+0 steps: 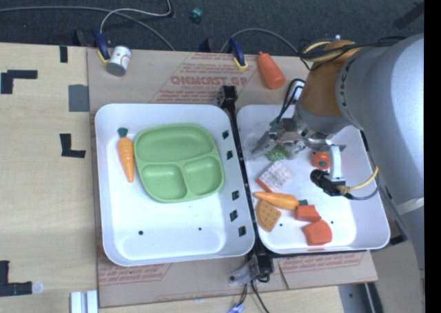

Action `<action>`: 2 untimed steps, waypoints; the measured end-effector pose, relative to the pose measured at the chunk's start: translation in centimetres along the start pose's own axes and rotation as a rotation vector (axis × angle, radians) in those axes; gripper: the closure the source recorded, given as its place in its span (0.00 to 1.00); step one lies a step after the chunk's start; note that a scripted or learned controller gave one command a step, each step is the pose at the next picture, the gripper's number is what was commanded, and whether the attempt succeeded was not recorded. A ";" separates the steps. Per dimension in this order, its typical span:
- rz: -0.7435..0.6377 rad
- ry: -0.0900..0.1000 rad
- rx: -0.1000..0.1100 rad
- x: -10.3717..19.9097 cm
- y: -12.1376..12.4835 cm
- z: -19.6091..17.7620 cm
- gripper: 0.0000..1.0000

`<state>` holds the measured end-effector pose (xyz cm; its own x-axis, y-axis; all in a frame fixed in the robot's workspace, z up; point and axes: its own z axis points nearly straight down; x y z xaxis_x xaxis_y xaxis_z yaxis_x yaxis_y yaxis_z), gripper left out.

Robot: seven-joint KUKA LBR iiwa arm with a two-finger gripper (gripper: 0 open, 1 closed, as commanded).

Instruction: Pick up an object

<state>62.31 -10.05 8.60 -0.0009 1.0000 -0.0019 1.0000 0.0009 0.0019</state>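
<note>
My gripper [278, 146] is low over the upper left part of the right bin [365, 232], and its fingers look spread apart with nothing clearly held. A small green piece [275, 154] lies just under them. A white and pink packet [278, 176] lies just in front of the gripper. Further forward lie an orange carrot [277, 199], a tan waffle piece [268, 216] and two red blocks [308, 212] [318, 234]. A small orange piece [320, 160] sits beside the wrist.
The left bin [165, 243] holds a green divided plate [180, 162] and a second carrot [126, 156] at its left. An orange bottle [271, 70] and a small can [119, 60] lie on the cardboard behind the bins. The arm covers the right bin's right side.
</note>
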 end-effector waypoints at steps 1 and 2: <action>-0.002 0.001 -0.001 -0.6 4.6 0.1 0.00; 0.000 0.000 0.000 -0.1 1.9 0.0 0.00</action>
<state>64.24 -10.13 8.58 -0.0010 1.0000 -0.0022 1.0000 0.0010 0.0018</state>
